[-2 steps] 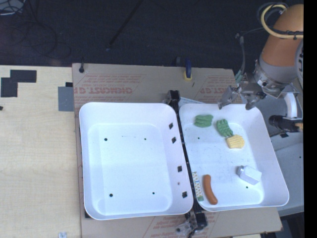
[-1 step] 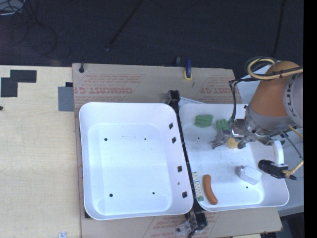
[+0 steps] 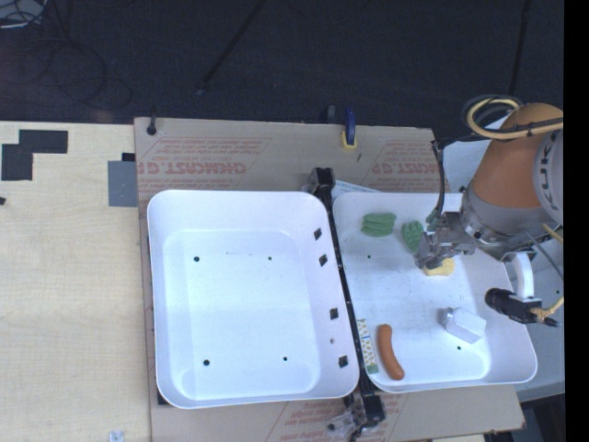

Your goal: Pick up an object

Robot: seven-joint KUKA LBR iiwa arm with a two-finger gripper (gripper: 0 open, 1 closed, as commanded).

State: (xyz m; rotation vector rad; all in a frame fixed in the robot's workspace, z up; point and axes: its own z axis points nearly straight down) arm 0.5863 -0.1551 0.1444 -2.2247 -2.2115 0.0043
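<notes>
Gripper (image 3: 434, 256) lowered into the right bin (image 3: 515, 371), at its upper middle, directly over a small yellow object (image 3: 444, 268) that lies on the bin floor; whether the fingers are spread, closed, or pinching the yellow object cannot be told from this slanted overhead view, since the wrist hides them. Arm (image 3: 515, 178), grey with an orange band, entering from the right and bending down to the gripper. Just left of the gripper, a dark green object (image 3: 411, 235), close to or touching it; contact cannot be judged. Farther left, near the bin's upper left corner, a lighter green ridged object (image 3: 378, 224), apart from the gripper. Lower in the same bin: a grey block (image 3: 462, 324) toward the right side, and an orange sausage-shaped object (image 3: 390, 351) lying lengthwise near the lower left wall, beside a narrow printed strip (image 3: 367, 346) at the bin's edge. Left bin (image 3: 166, 293), white and shallow, set side by side with the right bin on a brown cardboard sheet (image 3: 230, 159). Pale wooden bench surface (image 3: 64, 293) to the left, bearing dark rectangular marks (image 3: 37, 150)
</notes>
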